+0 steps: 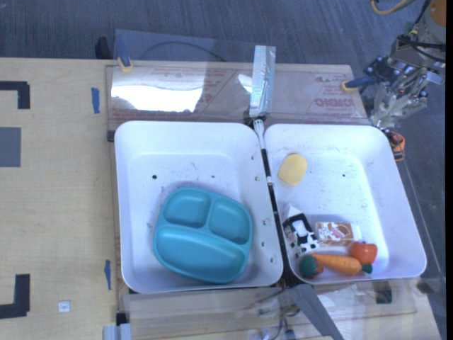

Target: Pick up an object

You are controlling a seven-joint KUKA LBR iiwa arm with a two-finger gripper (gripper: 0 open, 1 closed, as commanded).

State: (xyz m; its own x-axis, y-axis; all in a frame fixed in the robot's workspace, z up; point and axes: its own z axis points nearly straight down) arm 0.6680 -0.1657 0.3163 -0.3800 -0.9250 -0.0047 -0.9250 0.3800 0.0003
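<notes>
The right bin holds several small items. A yellow rounded piece lies near its far left wall. At the near side sit a black-and-white toy, a small orange-and-white packet, an orange carrot and a red tomato-like piece. My gripper hangs beyond the right bin's far right corner, outside the bin and well away from every item. Its fingers stand open with nothing between them.
A teal divided plate lies in the left bin. A metal divider post stands behind the wall shared by the bins. Clear sheeting covers the bench behind them. Yellow cable loops near the arm.
</notes>
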